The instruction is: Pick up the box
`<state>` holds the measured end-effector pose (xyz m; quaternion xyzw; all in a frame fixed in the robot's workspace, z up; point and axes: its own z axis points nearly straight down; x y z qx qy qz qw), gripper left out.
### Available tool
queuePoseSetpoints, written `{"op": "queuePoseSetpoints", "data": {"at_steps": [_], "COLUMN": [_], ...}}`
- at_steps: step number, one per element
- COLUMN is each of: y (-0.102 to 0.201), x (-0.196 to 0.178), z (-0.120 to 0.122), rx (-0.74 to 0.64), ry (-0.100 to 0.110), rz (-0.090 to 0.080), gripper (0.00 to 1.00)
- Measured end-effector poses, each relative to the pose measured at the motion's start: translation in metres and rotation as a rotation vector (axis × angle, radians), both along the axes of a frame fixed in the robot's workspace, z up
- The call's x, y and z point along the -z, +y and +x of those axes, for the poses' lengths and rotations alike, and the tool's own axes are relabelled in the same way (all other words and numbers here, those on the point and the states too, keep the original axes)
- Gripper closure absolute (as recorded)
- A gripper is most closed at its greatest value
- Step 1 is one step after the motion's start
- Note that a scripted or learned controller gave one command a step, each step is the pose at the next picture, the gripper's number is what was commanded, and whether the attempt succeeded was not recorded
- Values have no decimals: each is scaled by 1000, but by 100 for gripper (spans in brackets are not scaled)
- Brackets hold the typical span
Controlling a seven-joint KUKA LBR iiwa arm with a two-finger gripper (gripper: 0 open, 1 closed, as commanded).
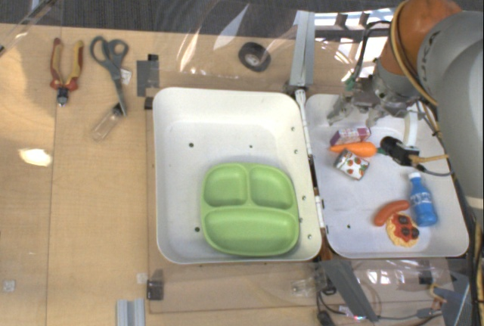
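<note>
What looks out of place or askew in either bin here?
Nothing is spilled or damaged. The small box in the right bin lies tilted, close beside the carrot. The green plate sits flat in the left bin.

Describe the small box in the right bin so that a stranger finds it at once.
Look in the right bin. Near its left wall, just below the orange carrot, lies the small box. It alone is white with red and green print.
</note>
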<state>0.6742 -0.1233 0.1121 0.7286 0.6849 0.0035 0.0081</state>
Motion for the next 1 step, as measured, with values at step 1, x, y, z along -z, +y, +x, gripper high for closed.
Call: {"op": "queuePoseSetpoints", "data": {"at_steps": [1], "y": [16], "x": [25], "z": [-12], "rx": [-38], "ry": [9], "rz": [6], "gripper": [0]}}
